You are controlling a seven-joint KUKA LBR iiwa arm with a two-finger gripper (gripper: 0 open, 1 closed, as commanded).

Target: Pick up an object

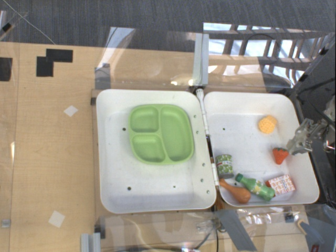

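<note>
Here, the gripper [295,147] is seen at three o'clock in the right bin [239,109]; whether it is open cannot be told. A strawberry [280,155] lies just beside it, at its seven o'clock.

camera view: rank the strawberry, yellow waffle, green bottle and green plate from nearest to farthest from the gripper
From the gripper:
1. strawberry, just beside it in the right bin
2. yellow waffle, further up that bin
3. green bottle, at the bin's lower edge; nearly ties the waffle
4. green plate, in the left bin
</note>
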